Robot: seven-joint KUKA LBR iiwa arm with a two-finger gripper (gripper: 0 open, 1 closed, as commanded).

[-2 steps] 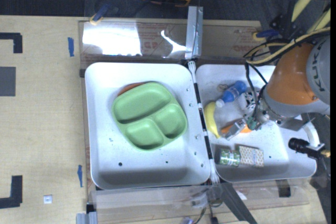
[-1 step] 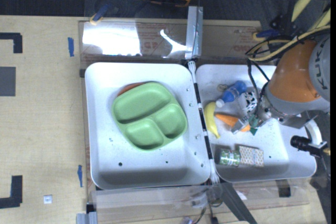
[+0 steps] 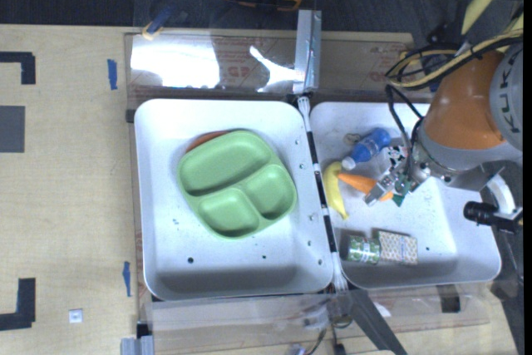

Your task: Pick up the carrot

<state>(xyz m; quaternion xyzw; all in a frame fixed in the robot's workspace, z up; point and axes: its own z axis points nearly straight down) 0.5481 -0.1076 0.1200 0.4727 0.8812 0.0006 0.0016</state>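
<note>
Spanning a pale wooden bench [image 3: 66,204], two white bins [image 3: 158,262] sit; gripper [image 3: 389,189] state unclear, near carrot [image 3: 359,182].

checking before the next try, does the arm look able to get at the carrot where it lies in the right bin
Probably yes. The carrot lies uncovered in the right bin, with the gripper already at its right end. The banana sits close on its left, which may crowd a grasp.

Bright, even light from overhead; hard white glare on the clear sheet [image 3: 212,62] behind the bins [image 3: 158,179]. Shadows are soft, and the picture looks slightly fuzzy throughout.
</note>
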